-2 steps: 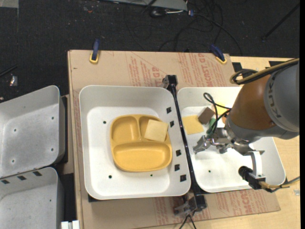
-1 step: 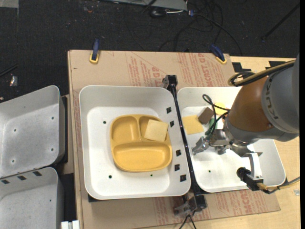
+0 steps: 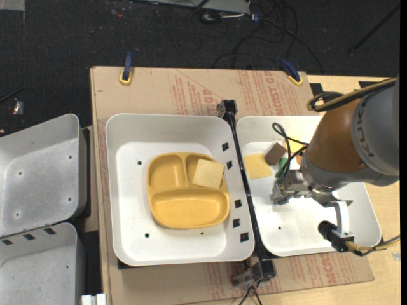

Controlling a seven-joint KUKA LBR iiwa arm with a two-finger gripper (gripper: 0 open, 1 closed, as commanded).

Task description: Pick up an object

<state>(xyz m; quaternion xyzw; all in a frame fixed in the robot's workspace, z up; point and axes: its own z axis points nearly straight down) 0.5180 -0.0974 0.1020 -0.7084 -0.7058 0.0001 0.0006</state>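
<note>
The pincer (image 3: 284,189) sits low in the right bin (image 3: 356,234), just beside a yellow flat piece (image 3: 256,166) and a brown block (image 3: 275,152); its opening cannot be determined. Risk: the flat piece lies flush on the floor, so a closing stroke may slide over it.
</note>
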